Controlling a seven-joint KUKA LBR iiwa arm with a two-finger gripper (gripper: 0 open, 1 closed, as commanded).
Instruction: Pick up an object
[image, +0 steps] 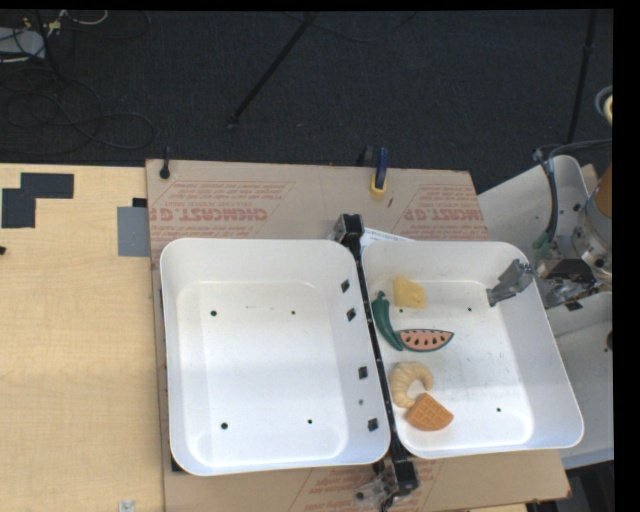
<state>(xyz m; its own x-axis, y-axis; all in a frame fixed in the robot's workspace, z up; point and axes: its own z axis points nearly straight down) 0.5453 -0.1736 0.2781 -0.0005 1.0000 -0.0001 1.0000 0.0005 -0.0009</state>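
The claw (512, 282) hangs at the right bin's (545, 340) far right rim, holding nothing; whether it is wide or narrow cannot be told. The toys cluster at that bin's left: cheese (408, 293), watermelon slice (425, 340), croissant (410, 382). The watermelon slice, lying apart, looks the cleanest target for a centred descent.
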